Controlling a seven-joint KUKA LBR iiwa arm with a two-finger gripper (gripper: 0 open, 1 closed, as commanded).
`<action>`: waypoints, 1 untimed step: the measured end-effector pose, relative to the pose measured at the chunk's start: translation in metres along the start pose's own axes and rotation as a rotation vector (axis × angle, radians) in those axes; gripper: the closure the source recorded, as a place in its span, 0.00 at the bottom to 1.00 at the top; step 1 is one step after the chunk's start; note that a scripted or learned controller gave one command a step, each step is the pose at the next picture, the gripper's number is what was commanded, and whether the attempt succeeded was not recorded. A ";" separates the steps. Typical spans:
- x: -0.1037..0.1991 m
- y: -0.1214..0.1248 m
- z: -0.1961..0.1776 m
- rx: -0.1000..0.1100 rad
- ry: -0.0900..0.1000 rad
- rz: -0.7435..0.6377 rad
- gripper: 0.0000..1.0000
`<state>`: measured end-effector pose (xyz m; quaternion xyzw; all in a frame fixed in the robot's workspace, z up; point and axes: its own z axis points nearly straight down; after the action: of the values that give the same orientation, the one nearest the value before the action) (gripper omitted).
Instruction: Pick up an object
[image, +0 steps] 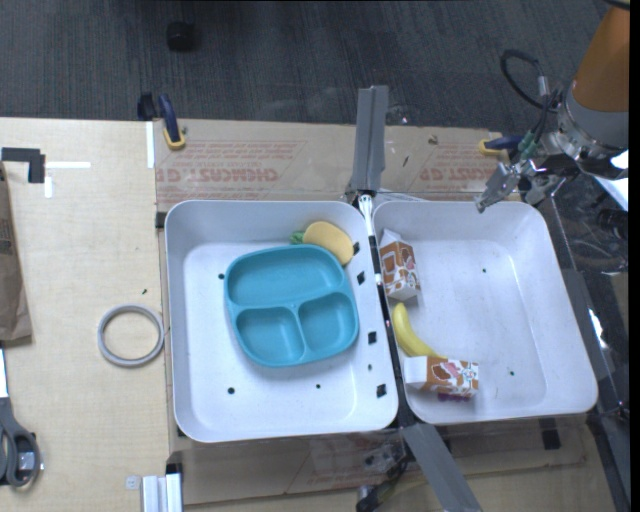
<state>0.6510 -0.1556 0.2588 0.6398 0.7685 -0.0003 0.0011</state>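
My gripper (510, 195) hangs over the far right corner of the right bin (520, 300), high above its rim, and its fingers look open with nothing between them. Along that bin's left wall lie a brown-and-white carton (398, 268), a yellow banana (408, 335) and a second carton (447, 377) on its side near the front. The left bin (195, 400) holds a blue divided plate (290, 305). A yellow lemon-like fruit (330, 240) sits at the plate's far right corner. All of these are well away from the gripper.
A metal bar (370, 140) runs back from the joint between the bins. On the wooden bench to the left lie a grey tape ring (130, 335) and scissors (15, 455). Cables (525, 75) hang by the arm at the top right.
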 end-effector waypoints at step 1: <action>-0.001 0.000 -0.009 -0.001 -0.002 0.001 1.00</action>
<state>0.6515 -0.1568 0.2678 0.6402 0.7682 -0.0006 0.0020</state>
